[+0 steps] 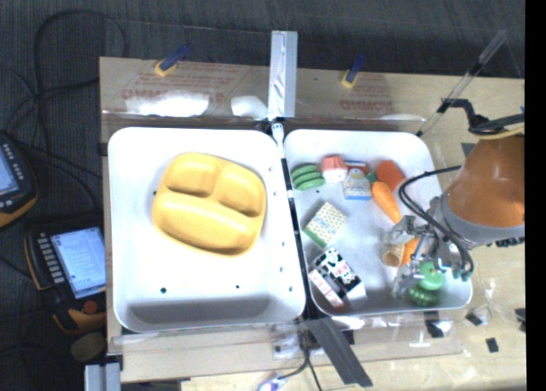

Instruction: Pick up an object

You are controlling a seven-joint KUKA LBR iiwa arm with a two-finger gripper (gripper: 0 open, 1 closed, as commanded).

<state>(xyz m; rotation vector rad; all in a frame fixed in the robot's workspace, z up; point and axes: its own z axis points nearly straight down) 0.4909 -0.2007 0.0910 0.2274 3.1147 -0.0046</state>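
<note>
hand (420, 271) low in right bin's (358, 143) front-right corner | right over green toy (423, 292), probably lining up a grab | can't tell its state | yellow bread toy (210, 201) alone in left bin (136, 295)

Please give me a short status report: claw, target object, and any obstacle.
Claw low in right bin's near right corner, over a green object. No grasp visible. Carrot and small box close by; yellow tray in left bin.

At the right edge of the frame, the arm (490, 184) shows a broad orange band above a grey wrist, with black cables looping beside the metallic gripper (420, 261).
</note>
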